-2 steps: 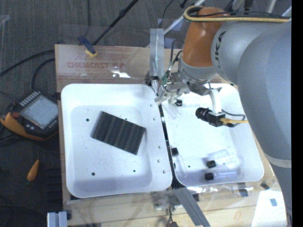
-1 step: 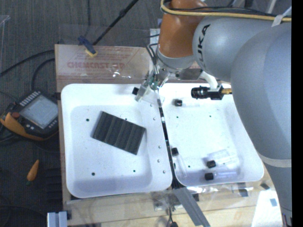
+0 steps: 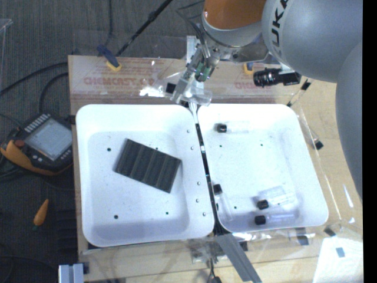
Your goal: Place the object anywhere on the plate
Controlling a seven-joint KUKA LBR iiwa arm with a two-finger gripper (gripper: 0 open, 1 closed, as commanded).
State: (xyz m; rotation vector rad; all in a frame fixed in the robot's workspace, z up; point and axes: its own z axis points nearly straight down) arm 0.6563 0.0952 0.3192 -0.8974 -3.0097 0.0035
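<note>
White bins (image 3: 88,134) side by side; dark ridged plate (image 3: 147,165) in left one.

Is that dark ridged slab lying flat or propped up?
Flat: the slab rests on the left bin's floor, askew, touching no wall.

Letters "KUKA" (partly cut off) stand on the grey arm (image 3: 306,22).

Dark grey ridged plate (image 3: 147,165), 2 white bins (image 3: 88,217), possibly clear black-capped objects (image 3: 277,198), orange-banded arm (image 3: 306,22)
</note>
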